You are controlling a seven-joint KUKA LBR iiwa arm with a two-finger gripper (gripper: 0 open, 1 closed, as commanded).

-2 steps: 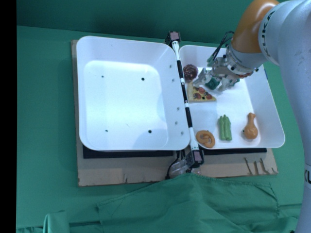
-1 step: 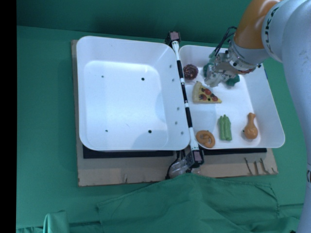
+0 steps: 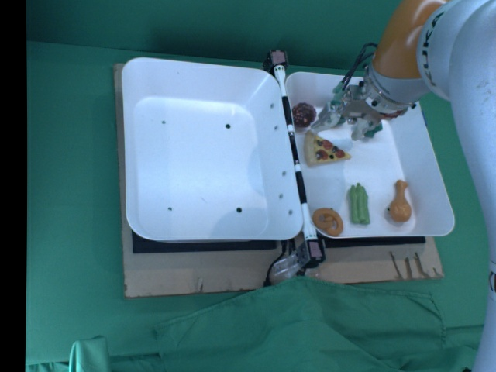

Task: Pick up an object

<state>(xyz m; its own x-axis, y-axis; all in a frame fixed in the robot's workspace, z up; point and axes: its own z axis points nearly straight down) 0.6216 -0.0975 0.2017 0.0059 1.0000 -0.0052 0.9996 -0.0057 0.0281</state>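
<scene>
Bins: two shallow white plastic bins, left bin (image 3: 205, 149) and right bin (image 3: 422, 169), are set side by side.
Right bin, 10 o'clock: a dark round doughnut (image 3: 303, 115) is placed.
Centre: a triangular pizza slice (image 3: 322, 149) is laid.
6 o'clock: a brown pretzel (image 3: 328, 221), green asparagus bundle (image 3: 358, 204) and orange chicken drumstick (image 3: 399, 201) are ranged left to right.
Gripper (image 3: 353, 118): it is held over 12 o'clock.

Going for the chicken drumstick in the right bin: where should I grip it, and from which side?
Probably from above, pinching the drumstick's narrow upper shank across its width. It lies flat, slim end toward the bin's far side, bulb end near the rim; nothing touches it, asparagus lies apart.
</scene>
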